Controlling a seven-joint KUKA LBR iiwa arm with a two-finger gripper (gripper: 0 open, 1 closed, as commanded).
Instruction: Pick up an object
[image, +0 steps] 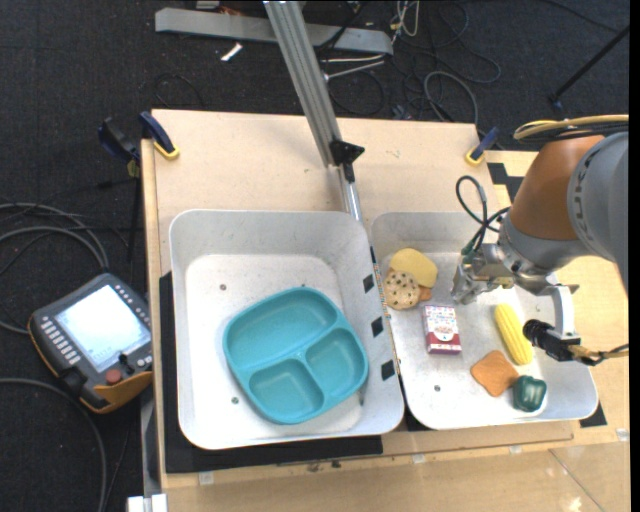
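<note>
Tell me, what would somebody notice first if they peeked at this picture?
Probably the big blue tray, with three sections, lying in the left bin. Next, the grey and orange arm reaching in from the right over the right bin, its gripper hanging above a scatter of toy food: a cookie, a small red box, a corn cob and a green pepper.
</note>
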